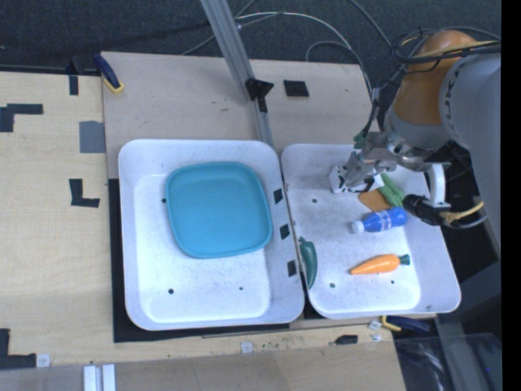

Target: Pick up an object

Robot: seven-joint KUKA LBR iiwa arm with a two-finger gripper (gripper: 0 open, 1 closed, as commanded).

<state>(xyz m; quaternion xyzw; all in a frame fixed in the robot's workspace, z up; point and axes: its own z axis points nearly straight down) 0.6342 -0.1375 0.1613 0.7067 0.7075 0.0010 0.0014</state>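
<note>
**Claw low over the right bin's far side**

The claw (352, 179) hangs near the upper middle of the right bin (321, 218); whether it is apart or together cannot be told. Just beside it lie a brown piece (373, 199) and a green piece (392, 192), then a blue bottle (383, 221) and a carrot (377, 264) nearer the front. A dark green item (308, 259) sits against the left rim. The bin's left half has bare floor. The left bin (146, 243) holds a blue plate (218, 208)

A thick grey arm (476, 104) is seen, ringed by an orange band (427, 80); black cables (423, 43) are looped over it, and a metallic claw (352, 177) is carried
</note>
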